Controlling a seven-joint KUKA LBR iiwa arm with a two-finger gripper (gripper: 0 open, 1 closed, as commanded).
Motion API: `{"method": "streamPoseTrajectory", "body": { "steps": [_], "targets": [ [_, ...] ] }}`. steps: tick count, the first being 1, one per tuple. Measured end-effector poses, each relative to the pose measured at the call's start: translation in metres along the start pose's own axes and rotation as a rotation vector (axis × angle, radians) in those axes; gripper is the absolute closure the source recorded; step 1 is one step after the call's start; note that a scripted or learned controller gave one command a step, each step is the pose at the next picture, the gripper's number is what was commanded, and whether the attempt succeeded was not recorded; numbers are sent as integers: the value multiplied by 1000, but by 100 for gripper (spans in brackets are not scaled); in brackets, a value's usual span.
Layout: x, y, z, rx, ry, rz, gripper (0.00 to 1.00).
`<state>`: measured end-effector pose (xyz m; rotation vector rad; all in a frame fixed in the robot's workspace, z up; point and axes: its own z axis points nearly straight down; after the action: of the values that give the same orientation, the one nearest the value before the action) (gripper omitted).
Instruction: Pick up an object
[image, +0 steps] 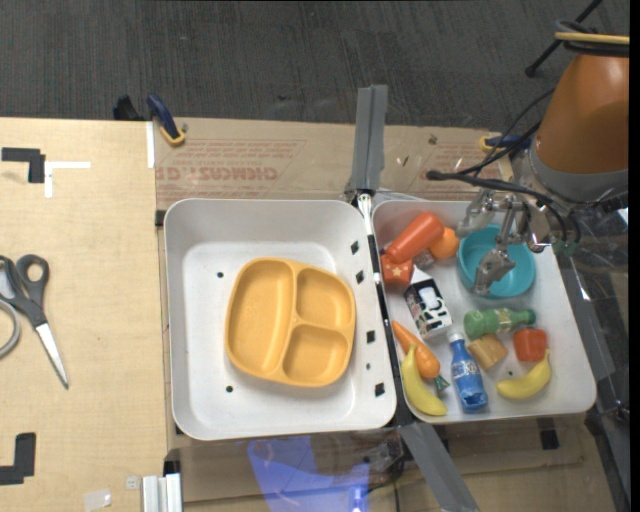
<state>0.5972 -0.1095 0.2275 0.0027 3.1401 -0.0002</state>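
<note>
1. camera view looks down on two white bins on the table: the left bin carries a yellow divided plate, and the right bin is crowded with small things.
2. the task looks barely begun; nothing is lifted, and every object lies in the bin.
3. the gripper hangs low over the right bin's far end, just above a teal bowl.
4. the fingers seem slightly parted, one tip reaching down into the bowl; whether it touches the bowl i cannot tell. nothing sits between them, so they hold nothing.
5. likely candidates nearby: the bowl itself, or the orange carrot-shaped toy just beside it toward the bin divider.
6. further toward the near edge lie a black-and-white carton, a green bottle, a blue bottle, two bananas and a red block, all apart from the gripper.
7. what is left, by my judgement: closing on one thing and raising it clear of the bin.
</note>
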Motion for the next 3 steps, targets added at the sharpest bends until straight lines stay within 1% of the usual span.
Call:
{"method": "streamPoseTrajectory", "body": {
  "steps": [1,2,3],
  "targets": [
    [38,1,112,5,-25,-124,0],
    [15,10,119,7,-28,-81,0],
    [1,-59,115,-6,0,-235,0]
  ]
}}
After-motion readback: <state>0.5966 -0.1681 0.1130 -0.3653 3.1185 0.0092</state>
